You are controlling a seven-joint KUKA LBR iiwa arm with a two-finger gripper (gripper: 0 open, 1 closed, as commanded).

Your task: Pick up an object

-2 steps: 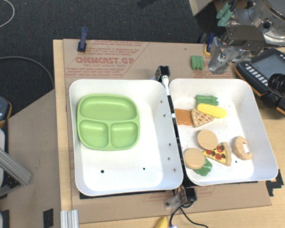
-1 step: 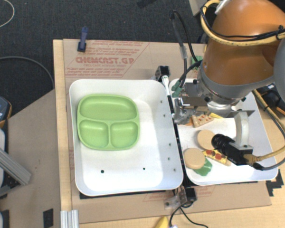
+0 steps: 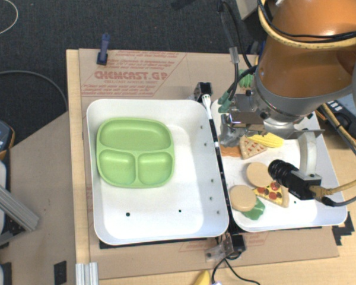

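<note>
Nearest, at the front of the right bin (image 3: 326,218): a tan disc (image 3: 244,198) overlapping a green piece (image 3: 256,211), with a toy pizza slice (image 3: 272,193) just beside. Behind these, a second tan disc (image 3: 257,172). Further back, a pale wedge (image 3: 251,148) touching a yellow corn piece (image 3: 269,140), and an orange strip (image 3: 228,151) against that bin's left wall. Over in the left bin (image 3: 166,218), well apart from all that, a green divided plate (image 3: 134,152).

Step in hand, judging by the layout: lining up on a target at the back of the right bin, most likely the pale wedge or the orange strip, both just beside the gripper (image 3: 232,134). To do it well: choose one item and centre over it rather than straddling wedge and corn together; keep off the bin wall, very close on the left; descend straight and close only once low enough to catch the item's sides. Orange strip thin and flat, probably hard to catch; wedge thicker, likely the better bet. Nothing visibly held. Open or closed: cannot tell, hidden under the wrist from this angle.

Farthest: the arm (image 3: 308,46), in from the right, orange band bulking over the bin's back corner, wrist pointed steeply down, gripper low over the bin floor near the dividing wall.
</note>
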